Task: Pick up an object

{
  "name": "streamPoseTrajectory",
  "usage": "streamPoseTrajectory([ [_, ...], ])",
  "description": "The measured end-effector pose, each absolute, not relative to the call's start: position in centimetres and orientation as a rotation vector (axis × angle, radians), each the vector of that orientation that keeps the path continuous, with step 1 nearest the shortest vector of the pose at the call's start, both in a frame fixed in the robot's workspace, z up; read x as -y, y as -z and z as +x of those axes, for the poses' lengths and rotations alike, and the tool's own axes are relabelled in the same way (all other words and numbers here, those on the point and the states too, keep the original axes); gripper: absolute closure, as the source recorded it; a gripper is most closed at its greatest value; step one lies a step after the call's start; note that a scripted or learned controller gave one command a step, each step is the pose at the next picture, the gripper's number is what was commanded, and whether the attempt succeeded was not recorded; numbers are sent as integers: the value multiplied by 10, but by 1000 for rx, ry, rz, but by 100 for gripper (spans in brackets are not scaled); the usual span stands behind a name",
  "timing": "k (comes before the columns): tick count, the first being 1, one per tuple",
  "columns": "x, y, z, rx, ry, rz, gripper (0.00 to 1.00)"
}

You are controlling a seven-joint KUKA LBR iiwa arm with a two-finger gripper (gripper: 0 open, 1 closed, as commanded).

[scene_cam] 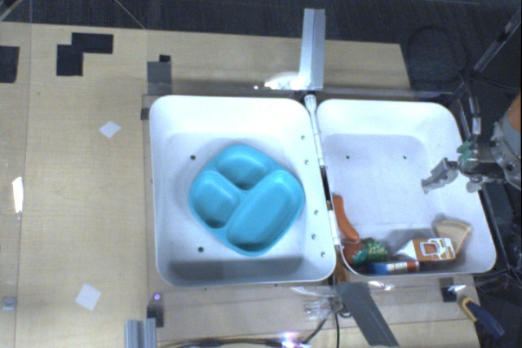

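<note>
Two white bins side by side on the desk (73,200): left bin (167,175) taken up by a blue divided plate (246,198) at its centre, right bin (383,134) with its small items crowded along the 6 o'clock wall — orange piece (345,224), green bit (371,248), marker (391,266), small carton (434,250), tan wedge (454,231) — likely slid there and left bunched, so any pick means working close to that wall. End effector (447,173) at 3 o'clock over the right bin, above bare floor and apart from the pile; open or closed, cannot tell, with nothing seen between its tips. Nearest candidates judged the tan wedge and carton, toward 6 o'clock from the end effector.
</note>
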State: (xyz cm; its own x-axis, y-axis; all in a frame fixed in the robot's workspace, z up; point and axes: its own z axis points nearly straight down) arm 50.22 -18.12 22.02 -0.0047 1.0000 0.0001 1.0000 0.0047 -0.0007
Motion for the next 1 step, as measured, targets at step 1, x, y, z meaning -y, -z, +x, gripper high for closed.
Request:
streamPoseTrajectory([
  [1, 189, -119, 487, 2279, 0, -2159, 0],
])
